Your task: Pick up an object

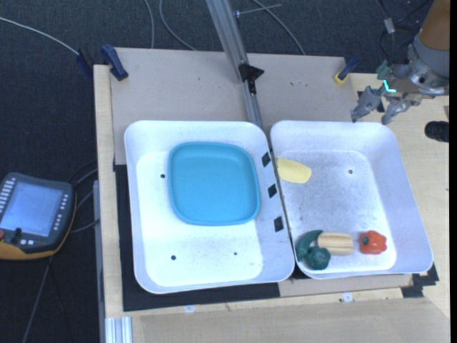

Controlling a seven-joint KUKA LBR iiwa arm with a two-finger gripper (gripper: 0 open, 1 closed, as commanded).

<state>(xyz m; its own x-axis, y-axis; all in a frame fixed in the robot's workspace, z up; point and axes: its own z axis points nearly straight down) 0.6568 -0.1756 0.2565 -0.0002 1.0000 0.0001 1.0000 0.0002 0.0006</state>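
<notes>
Hanging above the far right corner of the right bin [400, 156], the gripper [378, 109] has its two fingers spread with nothing between them. Down in that bin, well apart from it, lie a pale yellow rounded piece [293, 171] near the far left wall and, along the near wall, a dark green lumpy item [313, 250] touching a tan cylinder [335, 244], with a red pepper-like toy [372, 242] just right of it. The left bin [143, 191] holds a shallow blue square plate [213, 183].
</notes>
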